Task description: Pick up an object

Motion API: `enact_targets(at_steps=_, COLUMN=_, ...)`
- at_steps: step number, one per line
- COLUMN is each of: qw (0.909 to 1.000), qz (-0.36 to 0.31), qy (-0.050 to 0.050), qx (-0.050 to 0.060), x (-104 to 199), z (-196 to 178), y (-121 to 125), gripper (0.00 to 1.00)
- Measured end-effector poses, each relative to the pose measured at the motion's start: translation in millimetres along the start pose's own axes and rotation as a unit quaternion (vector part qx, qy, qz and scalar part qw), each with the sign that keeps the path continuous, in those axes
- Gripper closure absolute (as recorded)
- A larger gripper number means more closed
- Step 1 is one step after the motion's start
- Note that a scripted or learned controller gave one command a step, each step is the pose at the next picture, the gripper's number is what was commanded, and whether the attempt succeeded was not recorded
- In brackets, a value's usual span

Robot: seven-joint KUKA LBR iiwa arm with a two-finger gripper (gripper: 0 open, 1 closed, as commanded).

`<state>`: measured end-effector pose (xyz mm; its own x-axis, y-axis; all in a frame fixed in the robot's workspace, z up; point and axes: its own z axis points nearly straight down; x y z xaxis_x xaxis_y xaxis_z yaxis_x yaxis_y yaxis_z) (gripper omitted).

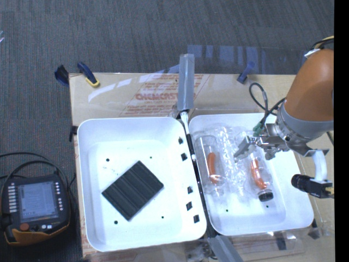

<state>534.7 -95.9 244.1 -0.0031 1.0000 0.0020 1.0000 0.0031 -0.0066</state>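
Note:
The right bin [294, 214] holds clear plastic bottles with orange contents. One bottle [214, 167] lies at the bin's left side, another [257, 174] with a black cap lies near the middle, and more crumpled clear plastic [232, 141] sits between them at the back. My gripper [252, 146] hangs over the right bin, just above the middle bottle's upper end, at the end of the orange-banded arm [311, 94]. A dark ribbed rectangular pad [132, 190] lies flat in the left bin [90, 146].
A divider with black clips [188, 173] runs between the two bins. A teach pendant [35, 203] rests on the floor at the left. Blue and yellow clamps [87, 74] hold the bench's far edge. A black cylinder [311, 184] on the arm juts over the right bin's edge.

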Motion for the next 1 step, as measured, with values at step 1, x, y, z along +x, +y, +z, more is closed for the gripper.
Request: enact_targets(at_steps=1, qw=0.9991, qz=-0.041, qy=0.000, qx=0.000, x=-60.5, z=68.1, y=14.5, gripper=0.00)
